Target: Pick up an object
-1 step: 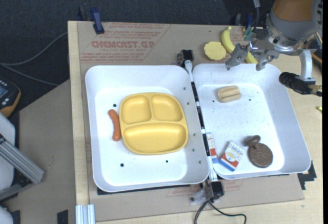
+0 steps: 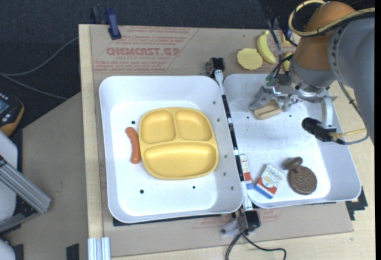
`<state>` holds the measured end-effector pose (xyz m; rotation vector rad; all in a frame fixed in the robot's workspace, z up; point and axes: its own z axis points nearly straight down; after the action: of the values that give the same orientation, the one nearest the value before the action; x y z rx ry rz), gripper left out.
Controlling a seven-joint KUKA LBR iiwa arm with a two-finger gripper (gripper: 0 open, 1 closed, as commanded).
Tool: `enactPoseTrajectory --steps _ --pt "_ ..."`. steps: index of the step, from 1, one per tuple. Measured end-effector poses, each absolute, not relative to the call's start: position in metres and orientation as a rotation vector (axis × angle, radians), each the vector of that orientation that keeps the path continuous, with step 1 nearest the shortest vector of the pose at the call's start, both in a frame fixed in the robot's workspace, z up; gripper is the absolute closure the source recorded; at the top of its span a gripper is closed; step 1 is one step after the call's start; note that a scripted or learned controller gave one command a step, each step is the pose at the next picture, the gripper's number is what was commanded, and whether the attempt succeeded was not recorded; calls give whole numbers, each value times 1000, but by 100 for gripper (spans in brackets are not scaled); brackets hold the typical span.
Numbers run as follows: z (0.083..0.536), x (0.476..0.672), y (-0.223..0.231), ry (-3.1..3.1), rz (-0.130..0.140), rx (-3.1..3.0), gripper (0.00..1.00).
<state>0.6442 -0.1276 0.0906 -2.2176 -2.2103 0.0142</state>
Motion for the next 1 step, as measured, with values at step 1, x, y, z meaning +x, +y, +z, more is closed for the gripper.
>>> enactPoseTrajectory --steps 1 --pt "84 667 -123 -2225 -2 -2221 0"
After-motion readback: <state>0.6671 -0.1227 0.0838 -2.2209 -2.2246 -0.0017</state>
